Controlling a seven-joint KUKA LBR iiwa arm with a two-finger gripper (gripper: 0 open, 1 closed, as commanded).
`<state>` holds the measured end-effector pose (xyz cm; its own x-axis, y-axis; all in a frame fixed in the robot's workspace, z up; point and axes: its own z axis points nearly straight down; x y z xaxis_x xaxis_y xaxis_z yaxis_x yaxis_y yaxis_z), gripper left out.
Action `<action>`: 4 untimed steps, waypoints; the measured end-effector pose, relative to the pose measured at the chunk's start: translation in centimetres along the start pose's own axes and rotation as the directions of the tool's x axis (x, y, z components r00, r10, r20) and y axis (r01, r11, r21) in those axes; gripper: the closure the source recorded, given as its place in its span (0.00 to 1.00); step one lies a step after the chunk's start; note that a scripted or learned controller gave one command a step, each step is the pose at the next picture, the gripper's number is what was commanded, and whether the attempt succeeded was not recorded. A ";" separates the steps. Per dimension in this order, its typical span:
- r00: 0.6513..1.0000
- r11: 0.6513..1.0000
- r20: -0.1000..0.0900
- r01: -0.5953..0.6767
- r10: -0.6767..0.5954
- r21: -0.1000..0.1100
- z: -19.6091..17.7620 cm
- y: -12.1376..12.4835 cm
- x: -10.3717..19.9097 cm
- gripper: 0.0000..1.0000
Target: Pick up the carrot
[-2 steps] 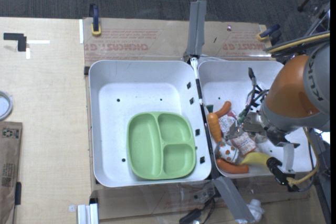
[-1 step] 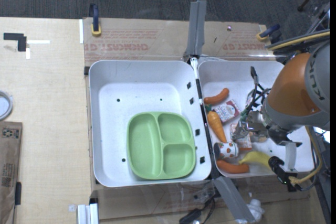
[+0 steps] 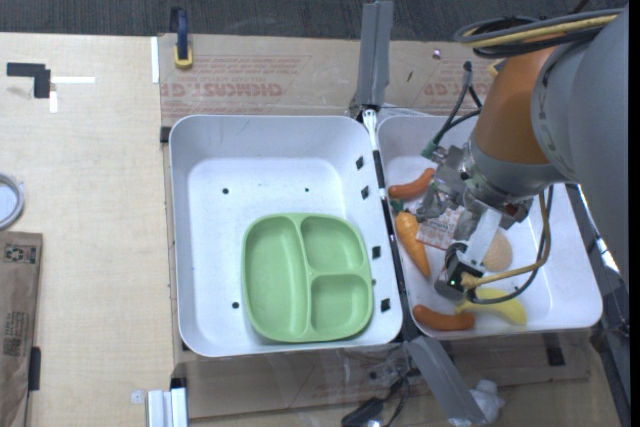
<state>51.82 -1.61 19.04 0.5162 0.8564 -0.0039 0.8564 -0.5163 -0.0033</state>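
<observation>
The carrot (image 3: 411, 243) lies in the right bin (image 3: 562, 287), close to its left wall, thick end towards the far side and tip pointing to the near side. Just beside it on the right is a red-and-white packet (image 3: 438, 234), and the end effector (image 3: 438, 212) hangs over that packet; whether it is open or closed, or has hold of anything, cannot be told. An orange-red sausage (image 3: 411, 185) lies beyond the carrot, and a second sausage (image 3: 443, 318) lies near the front wall, next to a yellow banana (image 3: 506, 312). A pale round item (image 3: 498, 255) sits further right. The left bin (image 3: 190, 215) on the counter (image 3: 80, 215) holds a green three-compartment plate (image 3: 308, 277).
</observation>
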 end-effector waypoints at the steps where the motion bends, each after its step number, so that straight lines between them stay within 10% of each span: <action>1: 0.998 0.998 0.000 -0.069 0.069 0.001 0.0 -8.0 5.3 1.00; 2: 0.977 0.977 0.001 0.214 -0.214 -0.001 -2.3 -10.0 9.6 1.00; 3: 0.838 0.838 0.002 0.546 -0.546 -0.002 -12.8 -8.3 8.0 1.00; 4: 0.993 0.993 0.001 0.114 -0.114 -0.003 -24.7 -8.5 6.0 1.00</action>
<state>47.83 7.97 43.77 0.4150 0.9098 -0.0041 0.9098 -0.4150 -0.0011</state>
